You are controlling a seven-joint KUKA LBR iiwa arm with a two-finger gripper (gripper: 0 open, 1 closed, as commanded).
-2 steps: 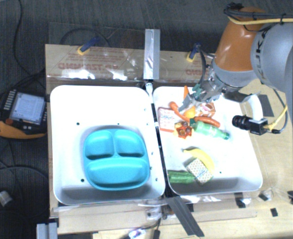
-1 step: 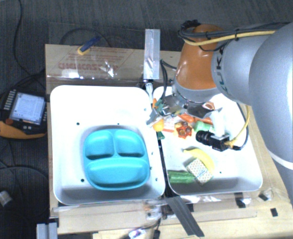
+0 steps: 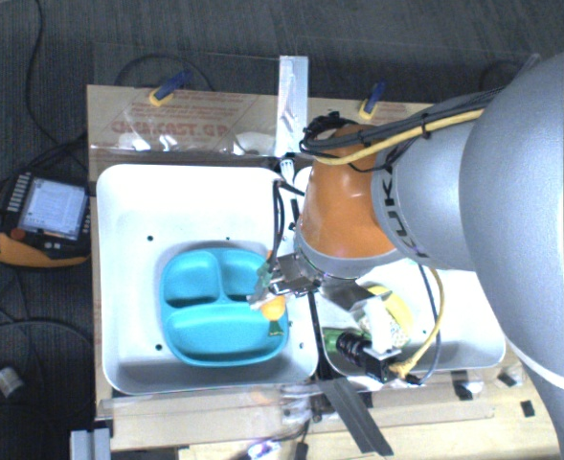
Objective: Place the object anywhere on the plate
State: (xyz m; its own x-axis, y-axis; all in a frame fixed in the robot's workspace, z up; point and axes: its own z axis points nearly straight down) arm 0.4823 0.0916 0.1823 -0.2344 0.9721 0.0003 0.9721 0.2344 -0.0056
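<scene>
Reddish printed lettering runs across the clear plastic sheet [image 3: 181, 127] over the cardboard in the upper middle of the frame, too blurred to read with certainty. Part of a black letter, apparently a "K", stands on the grey arm casing [image 3: 389, 199] right of centre.

Grey arm [image 3: 511, 209], orange band [image 3: 344, 214], black and yellow cables [image 3: 396, 132].

You've got two white bins: the left bin [image 3: 128, 257] and the right bin [image 3: 473, 343]. One blue divided plate [image 3: 210, 300], three compartments. One small orange-yellow object [image 3: 273, 307] at its right edge. One arm [image 3: 435, 199], one handheld controller [image 3: 42, 218] at far left.
</scene>
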